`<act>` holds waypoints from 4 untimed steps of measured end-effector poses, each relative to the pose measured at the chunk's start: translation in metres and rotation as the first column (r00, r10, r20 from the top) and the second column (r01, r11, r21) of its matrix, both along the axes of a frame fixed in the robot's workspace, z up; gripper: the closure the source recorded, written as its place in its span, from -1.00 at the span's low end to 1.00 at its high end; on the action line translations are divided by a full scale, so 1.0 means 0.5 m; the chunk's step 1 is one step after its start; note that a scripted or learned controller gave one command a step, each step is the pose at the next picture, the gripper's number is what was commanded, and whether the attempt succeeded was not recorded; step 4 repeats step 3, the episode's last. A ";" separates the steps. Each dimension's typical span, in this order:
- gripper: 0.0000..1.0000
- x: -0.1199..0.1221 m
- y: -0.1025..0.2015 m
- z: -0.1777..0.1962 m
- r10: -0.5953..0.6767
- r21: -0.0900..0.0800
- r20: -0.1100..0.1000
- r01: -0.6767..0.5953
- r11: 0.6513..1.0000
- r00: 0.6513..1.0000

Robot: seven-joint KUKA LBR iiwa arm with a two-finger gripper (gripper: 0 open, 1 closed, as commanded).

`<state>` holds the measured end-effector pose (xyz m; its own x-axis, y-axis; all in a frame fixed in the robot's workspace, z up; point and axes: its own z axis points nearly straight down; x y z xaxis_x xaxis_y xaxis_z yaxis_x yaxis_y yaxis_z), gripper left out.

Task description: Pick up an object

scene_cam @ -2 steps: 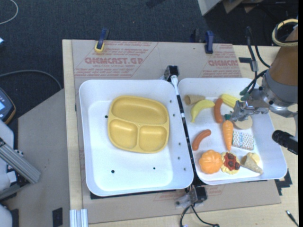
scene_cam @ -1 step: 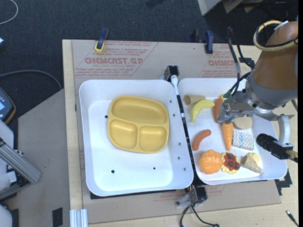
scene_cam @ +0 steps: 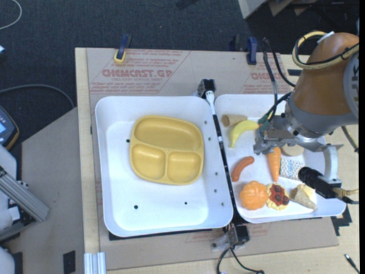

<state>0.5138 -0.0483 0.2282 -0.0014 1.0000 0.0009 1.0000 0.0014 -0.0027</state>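
Gripper (scene_cam: 272, 141): seen low over the right bin, at the top end of the carrot; whether it is open or closed cannot be told, nor whether the carrot is touched.
Arm (scene_cam: 325, 84): grey with an orange band, reached in from the right, the far right part of the right bin hidden beneath it.
Carrot (scene_cam: 274, 163): laid lengthwise in the right bin, thick end under the gripper, tip pointed to the near side.
Banana (scene_cam: 242, 130): laid just left of the gripper, curved, near the far left corner of the right bin.
Brown piece (scene_cam: 227, 120): a small item placed just beyond the banana; too small to be named.
Sausage (scene_cam: 242, 168): red, set at a slant left of the carrot, near the bin's left wall.
Orange (scene_cam: 254, 194): placed at the near side of the right bin, below the sausage.
Red-and-yellow item (scene_cam: 278, 197): touching the orange on its right.
Wedge (scene_cam: 304, 196): pale, seen right of the red-and-yellow item, at the near right.
Packet (scene_cam: 291, 167): white with blue print, laid just right of the carrot.
Right bin (scene_cam: 285, 214): white, shallow, all the food items held in it.
Left bin (scene_cam: 114, 153): white, set beside the right bin, edges touching.
Tray (scene_cam: 167, 149): yellow, three compartments, laid in the middle of the left bin.
Desk (scene_cam: 91, 84): brown board with red print, both bins carried on it.
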 end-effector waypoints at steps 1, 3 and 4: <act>1.00 -0.002 0.021 -0.028 -0.001 0.000 0.000 0.001 1.000 1.000; 1.00 -0.009 0.033 0.003 -0.001 -0.001 0.003 0.001 1.000 1.000; 1.00 -0.009 0.033 0.003 -0.001 -0.001 0.003 0.001 1.000 1.000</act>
